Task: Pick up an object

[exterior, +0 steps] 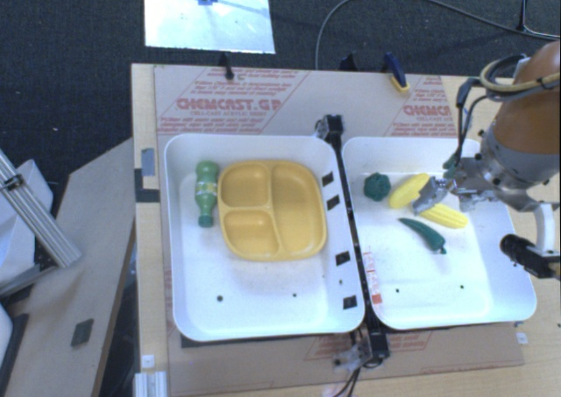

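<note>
Two shallow white bins sit side by side on the bench. The left bin [188, 299] holds two things: one yellow divided tray [270, 209] with three compartments, and one green bottle [206, 193] lying just beside the tray's left edge. The right bin [456, 294] holds four small things: one dark green lump [377, 186] near its far-left corner, two yellow pieces and one dark green pepper-like piece [424, 233] nearer the middle. The first yellow piece [406, 191] lies just right of the green lump; the second yellow piece [448, 216] lies right of it and is ribbed like corn.

The gripper [429, 196] reaches in from the right, low over the right bin, its tip between the two yellow pieces. Whether its fingers are spread or closed cannot be told, and nothing is seen held in it.

The protective sheet [254, 97] under the bins reads "CHEMCAST GP" in red, once beyond the left bin and again, partly cut off by the arm, beyond the right bin. Smaller red print beside it is too fine to read.
</note>
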